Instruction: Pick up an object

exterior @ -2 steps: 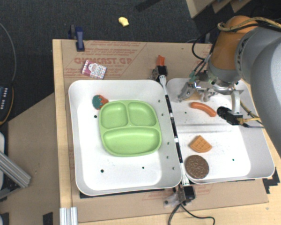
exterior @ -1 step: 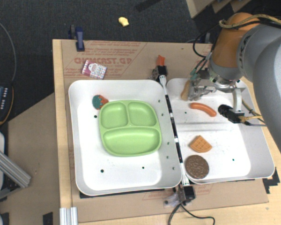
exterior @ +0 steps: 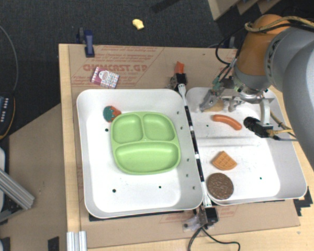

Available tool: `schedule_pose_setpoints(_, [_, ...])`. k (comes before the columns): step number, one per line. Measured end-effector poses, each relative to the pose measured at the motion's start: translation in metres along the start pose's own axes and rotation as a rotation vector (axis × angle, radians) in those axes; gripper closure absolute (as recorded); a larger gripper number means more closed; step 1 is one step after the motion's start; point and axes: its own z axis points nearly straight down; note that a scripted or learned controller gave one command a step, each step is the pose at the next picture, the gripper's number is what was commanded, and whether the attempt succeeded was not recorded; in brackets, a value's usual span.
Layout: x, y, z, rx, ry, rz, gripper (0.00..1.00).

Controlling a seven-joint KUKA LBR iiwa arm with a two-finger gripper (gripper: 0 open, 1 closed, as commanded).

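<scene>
Hot dog lies in the right bin, up toward its twelve o'clock end, slanted a little. Just beyond it, at about eleven o'clock from the sausage, the gripper hangs low over the bin's far corner; from where I stand I cannot tell whether its claw is spread or pressed together, and nothing visibly sits in it. At six o'clock from the hot dog rests a waffle piece, and below that, close to the near rim, a round brown cookie. The left bin carries a green divided plate, with a small red-and-green toy touching the plate's ten o'clock corner.
</scene>
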Motion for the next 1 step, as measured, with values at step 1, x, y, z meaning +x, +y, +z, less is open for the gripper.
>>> schedule_pose_setpoints(1, [-0.0053, -0.0160, 0.0107, 0.004, 0.002, 0.002, 0.00])
